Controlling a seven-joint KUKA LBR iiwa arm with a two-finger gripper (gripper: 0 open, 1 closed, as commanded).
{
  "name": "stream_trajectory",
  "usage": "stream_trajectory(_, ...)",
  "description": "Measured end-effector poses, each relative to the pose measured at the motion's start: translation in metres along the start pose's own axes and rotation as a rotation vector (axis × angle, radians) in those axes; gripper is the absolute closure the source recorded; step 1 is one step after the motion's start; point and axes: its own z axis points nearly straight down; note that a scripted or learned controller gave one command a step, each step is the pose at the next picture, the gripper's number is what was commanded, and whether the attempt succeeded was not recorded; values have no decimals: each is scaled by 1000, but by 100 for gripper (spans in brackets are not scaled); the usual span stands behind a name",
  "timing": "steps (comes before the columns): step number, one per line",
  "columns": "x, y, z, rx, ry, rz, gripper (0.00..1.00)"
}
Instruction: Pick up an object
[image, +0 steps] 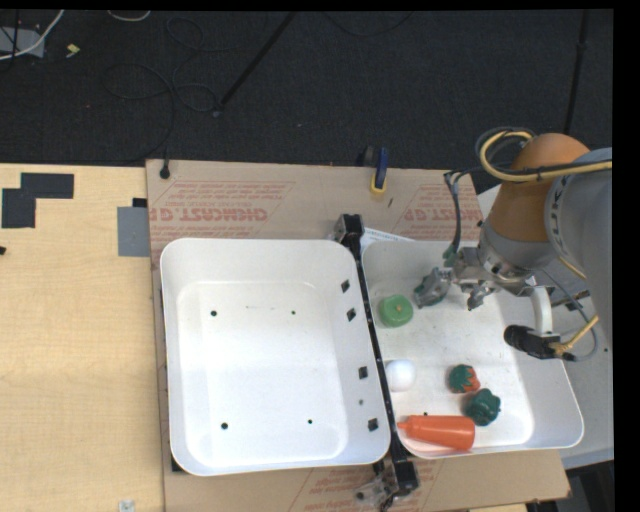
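Fig. Right-hand white bin (560, 425) w/ five small items, taken as landmark. Green disc-shaped object (396, 311) lies near bin's left wall, upper half. White ball (400, 374) sits below it, just beside same wall. Orange carrot-like piece (438, 431) lies along bin's front edge, long axis approx. parallel to that edge. Dark green lump (484, 405) is just above carrot's right end; green-and-orange piece (462, 379) is just above-left of lump, close to it, contact not clear. Gripper (455, 285) hangs over bin's upper middle, right of green disc and apart from it; its two fingers stand apart, nothing between them. Grey arm w/ orange band (540, 190) enters over bin's right rim. Second white bin (175, 300) adjoins landmark's left wall. Both rest on cardboard sheet (260, 205) atop the wooden bench (70, 350).
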Motion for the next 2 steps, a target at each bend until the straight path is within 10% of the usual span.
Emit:
stream_trajectory(1, 71, 9, 17, -11, 4, -10, 0)
stream_trajectory(2, 28, -42, 16, -10, -1, 0, 0)
